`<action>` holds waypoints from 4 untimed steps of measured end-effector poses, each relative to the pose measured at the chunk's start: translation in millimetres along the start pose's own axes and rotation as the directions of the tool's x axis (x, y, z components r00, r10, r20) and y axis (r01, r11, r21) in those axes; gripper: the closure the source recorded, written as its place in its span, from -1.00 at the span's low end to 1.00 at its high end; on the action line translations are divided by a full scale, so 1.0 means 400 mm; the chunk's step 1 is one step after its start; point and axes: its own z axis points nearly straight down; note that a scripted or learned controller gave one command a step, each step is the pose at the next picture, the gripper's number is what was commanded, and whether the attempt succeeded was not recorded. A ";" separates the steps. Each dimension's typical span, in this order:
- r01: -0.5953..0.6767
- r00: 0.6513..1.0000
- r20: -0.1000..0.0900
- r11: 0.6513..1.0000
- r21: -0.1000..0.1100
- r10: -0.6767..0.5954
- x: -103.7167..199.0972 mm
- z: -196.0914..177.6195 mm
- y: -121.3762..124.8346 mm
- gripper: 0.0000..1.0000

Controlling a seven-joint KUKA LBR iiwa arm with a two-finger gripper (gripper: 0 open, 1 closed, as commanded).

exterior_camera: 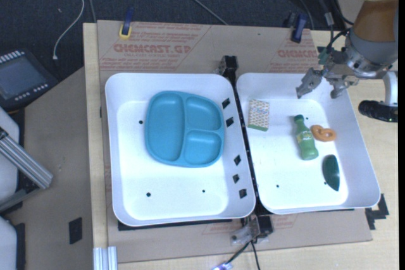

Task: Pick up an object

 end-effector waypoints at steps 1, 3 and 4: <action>0.003 1.000 0.003 1.000 -0.015 -0.003 0.001 -0.024 0.007 -1.00; 0.002 1.000 0.001 1.000 -0.009 -0.002 -0.011 0.244 -0.021 -1.00; 0.003 1.000 0.002 1.000 -0.013 -0.003 -0.010 0.289 -0.020 -1.00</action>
